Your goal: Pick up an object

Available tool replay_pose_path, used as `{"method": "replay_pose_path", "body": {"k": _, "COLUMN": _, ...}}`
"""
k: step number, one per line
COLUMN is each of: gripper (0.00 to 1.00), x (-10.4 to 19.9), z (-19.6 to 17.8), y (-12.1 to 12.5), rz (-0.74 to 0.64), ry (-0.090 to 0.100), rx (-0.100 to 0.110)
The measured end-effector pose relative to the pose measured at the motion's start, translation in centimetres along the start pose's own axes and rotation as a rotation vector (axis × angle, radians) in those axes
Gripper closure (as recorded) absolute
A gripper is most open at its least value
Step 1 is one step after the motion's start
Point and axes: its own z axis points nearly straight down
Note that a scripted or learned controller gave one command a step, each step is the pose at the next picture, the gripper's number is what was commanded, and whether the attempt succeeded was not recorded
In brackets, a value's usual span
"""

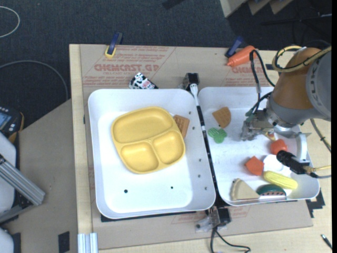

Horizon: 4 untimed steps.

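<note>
My gripper (255, 129) hangs low over the middle of the right bin (231, 100), pointing down at the bin floor. Just to its left lie a green toy (217, 135) and a brown piece (222, 116). An orange-red piece (278, 146) sits close on its right and another orange-red piece (254, 165) lies in front of it. Along the bin's near edge are a yellow banana-like toy (281, 180), a watermelon slice (271, 192) and a tan wedge (243, 189). I see nothing clearly caught in the gripper.
The left bin (152, 202) holds a yellow divided plate (148, 139) with a brown cracker (182, 124) at its right rim. A black-and-white toy (142, 81) lies behind the left bin. Clamps (239, 56) and cables crowd the right bin's far edge.
</note>
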Motion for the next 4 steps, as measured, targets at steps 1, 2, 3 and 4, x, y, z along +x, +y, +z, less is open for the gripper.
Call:
{"method": "replay_pose_path", "body": {"k": 1, "gripper": 1.0, "x": 0.0, "z": -4.3, "y": 0.4, "rz": -0.002, "ry": -0.003, "rx": -0.007}}
{"method": "replay_pose_path", "body": {"k": 2, "gripper": 1.0, "x": 0.4, "z": -9.2, "y": 1.4, "rz": -0.004, "ry": -0.003, "rx": -0.009}}
{"method": "replay_pose_path", "body": {"k": 3, "gripper": 1.0, "x": 0.4, "z": -13.2, "y": 1.5, "rz": -0.003, "ry": -0.003, "rx": -0.008}}
{"method": "replay_pose_path", "body": {"k": 4, "gripper": 1.0, "x": 3.8, "z": -12.1, "y": -2.3, "rz": -0.004, "ry": 0.001, "rx": 0.004}}
